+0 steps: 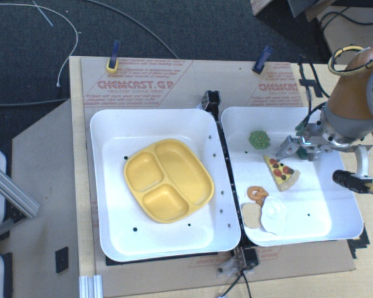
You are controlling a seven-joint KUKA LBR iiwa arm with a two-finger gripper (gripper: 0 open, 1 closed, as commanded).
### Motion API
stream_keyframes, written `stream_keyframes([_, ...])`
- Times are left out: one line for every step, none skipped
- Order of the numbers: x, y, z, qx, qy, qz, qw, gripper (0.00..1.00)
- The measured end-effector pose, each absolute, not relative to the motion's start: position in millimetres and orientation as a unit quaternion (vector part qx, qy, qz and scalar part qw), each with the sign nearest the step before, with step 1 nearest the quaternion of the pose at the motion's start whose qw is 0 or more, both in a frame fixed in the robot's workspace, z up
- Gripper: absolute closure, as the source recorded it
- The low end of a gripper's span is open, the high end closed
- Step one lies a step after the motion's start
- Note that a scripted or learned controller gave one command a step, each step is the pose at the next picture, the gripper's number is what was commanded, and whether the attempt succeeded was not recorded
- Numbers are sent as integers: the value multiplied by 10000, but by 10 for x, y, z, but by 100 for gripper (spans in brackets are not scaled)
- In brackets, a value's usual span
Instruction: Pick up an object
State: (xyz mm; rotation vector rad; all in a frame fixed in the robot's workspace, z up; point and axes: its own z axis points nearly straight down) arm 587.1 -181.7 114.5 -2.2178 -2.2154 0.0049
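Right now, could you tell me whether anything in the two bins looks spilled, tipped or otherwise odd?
Nothing stands out. The yellow three-compartment plastic tray lies flat in the left bin; the green broccoli toy, pizza-slice toy and brown pretzel toy lie apart in the right one.

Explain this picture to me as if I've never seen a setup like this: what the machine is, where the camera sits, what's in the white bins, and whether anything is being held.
One camera looks down at a slant on a bench with two shallow white bins side by side. The machine at the right edge is a robot arm, grey with an orange section; its end effector, the part meant to grasp things, hangs over the right bin. I cannot tell whether it is open or shut, and nothing shows held in it.

The left bin holds a yellow divided tray. The right bin holds toy food: a green broccoli piece, a pizza slice, a pretzel, and a pale beige piece beside a white object near the front. The arm's job is to pick up one object.
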Motion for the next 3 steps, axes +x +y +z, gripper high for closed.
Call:
stream_keyframes([5894,-1816,1288,-7073,-7069,-5,2,100])
stream_keyframes([5834,-1762,1785,-7067,-7075,-16,-24,100])
stream_keyframes([5952,-1760,2309,-7064,-7078,-20,-35,100])
